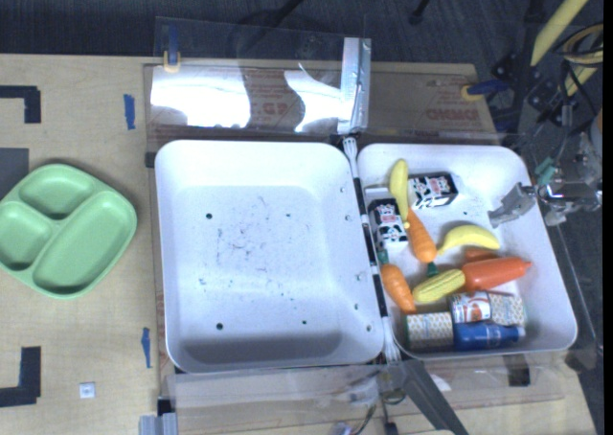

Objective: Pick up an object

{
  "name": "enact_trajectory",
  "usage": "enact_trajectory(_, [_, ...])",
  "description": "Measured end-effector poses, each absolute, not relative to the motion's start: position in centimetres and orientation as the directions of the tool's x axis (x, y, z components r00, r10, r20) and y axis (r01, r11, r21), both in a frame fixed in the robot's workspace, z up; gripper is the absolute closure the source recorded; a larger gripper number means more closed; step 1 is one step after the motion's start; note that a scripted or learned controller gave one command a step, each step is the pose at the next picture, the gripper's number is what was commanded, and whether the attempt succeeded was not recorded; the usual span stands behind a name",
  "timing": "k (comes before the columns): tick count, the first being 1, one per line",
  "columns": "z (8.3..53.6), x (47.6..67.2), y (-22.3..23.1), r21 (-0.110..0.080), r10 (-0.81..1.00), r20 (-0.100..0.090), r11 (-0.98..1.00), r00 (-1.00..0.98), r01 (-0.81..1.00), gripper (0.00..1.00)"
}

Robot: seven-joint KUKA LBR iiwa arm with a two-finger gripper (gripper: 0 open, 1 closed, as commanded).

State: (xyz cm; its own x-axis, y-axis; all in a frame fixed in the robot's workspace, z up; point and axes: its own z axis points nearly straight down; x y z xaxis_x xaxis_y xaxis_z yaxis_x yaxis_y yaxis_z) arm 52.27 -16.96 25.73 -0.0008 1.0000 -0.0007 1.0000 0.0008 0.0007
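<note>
At the far left of the desk (96, 98) lies a green divided plate (63, 229) with three hollows; beside it sits the left white bin (182, 174), its floor scuffed with faint marks; behind that bin a clear plastic sheet (249, 88) catches a bright glare.

The right white bin (560, 323) touches the left one along a shared edge, and it carries the objects — all crowded together: a yellow banana (398, 184) stands lengthwise near the back, just beside a small black-and-white carton (433, 189); a second such carton (387, 222) lies nearer the dividing edge; an orange carrot (420, 237) runs between them toward the front, and another carrot (397, 287) lies by the left wall; a second banana (466, 237) curves across the middle, above a larger orange carrot (494, 272) and a yellow-green piece (439, 285) (its kind is hard to make out); at the front lie a tan can (429, 328), a red-and-white packet (488, 309) and a blue item (487, 334), touching one another.

At the right edge the hand (522, 198) hangs over the bin's right rim, apart from every object; whether its fingers are spread or pressed together cannot be told.
</note>
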Motion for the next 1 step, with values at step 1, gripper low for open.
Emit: enact_trajectory(1, [25.73,52.27,-16.96,0.001,1.0,-0.001,0.001,-0.001,1.0,0.0])
